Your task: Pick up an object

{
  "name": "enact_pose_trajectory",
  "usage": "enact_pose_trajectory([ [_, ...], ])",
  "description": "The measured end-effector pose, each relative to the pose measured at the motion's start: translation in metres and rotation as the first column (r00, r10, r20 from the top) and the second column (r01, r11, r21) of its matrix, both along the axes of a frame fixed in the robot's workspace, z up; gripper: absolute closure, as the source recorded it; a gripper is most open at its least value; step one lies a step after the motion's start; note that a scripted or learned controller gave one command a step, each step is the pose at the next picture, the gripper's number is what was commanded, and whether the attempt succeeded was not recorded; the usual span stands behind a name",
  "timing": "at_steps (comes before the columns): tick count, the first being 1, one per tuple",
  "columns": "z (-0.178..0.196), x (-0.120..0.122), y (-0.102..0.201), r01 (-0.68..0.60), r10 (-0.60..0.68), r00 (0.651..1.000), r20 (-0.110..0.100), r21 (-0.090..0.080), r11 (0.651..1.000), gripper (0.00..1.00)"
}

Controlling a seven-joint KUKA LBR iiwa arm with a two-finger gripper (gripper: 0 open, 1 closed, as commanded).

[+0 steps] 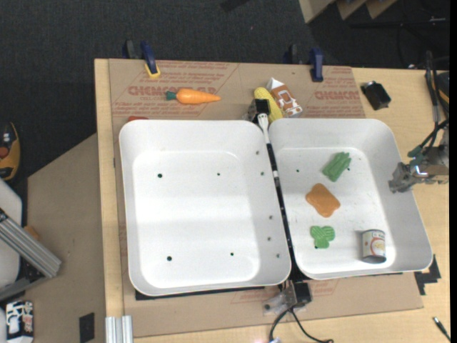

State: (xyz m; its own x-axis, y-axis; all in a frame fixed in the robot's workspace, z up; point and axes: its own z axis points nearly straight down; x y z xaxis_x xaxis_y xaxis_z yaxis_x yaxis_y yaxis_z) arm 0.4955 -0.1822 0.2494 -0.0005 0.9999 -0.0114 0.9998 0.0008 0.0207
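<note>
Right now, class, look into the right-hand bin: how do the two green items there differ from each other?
The upper green item is a longer, paler block lying on a slant near the back of the right bin. The lower green item is brighter green, shorter and lumpier, and sits nearer the front, close to the can. The orange piece lies between them. Both are green, small, and rest loose on the bin floor.

Probably a robotics lab, clamped cardboard bench, white bins, loose cables
</note>
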Motion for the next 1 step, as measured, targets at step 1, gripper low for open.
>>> enact_pose_trajectory([
  [1, 0.0101, 0.0007, -0.0002, 0.0, 0.0, 1.0, 0.003, -0.002, 1.0, 1.0],
])
